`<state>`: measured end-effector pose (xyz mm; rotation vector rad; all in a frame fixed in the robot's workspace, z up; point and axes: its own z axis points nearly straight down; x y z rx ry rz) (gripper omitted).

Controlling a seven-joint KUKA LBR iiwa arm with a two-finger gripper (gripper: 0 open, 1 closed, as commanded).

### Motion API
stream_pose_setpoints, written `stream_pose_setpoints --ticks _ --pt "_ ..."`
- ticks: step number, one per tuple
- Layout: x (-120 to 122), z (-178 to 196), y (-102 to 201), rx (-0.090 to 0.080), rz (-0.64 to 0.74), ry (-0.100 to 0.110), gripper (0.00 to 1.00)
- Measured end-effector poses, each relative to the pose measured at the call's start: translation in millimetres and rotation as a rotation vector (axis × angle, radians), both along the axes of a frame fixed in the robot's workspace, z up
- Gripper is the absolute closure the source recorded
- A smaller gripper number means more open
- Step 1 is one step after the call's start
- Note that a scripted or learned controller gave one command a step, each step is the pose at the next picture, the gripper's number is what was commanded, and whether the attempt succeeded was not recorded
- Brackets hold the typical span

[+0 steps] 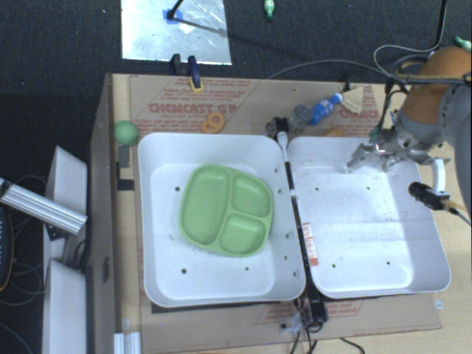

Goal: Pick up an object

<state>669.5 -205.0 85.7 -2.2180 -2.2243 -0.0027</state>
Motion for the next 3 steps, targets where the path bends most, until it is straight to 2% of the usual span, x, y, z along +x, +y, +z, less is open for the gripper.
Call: stream_pose_setpoints --ticks 1,2,3 --pt "1 12 -1 -0.003 0.002 -0.007 1.00" --pt "1 12 -1 -0.003 0.002 -0.006 0.00" --pt "0 -1 22 -0.002 0.002 -0.002 0.00"
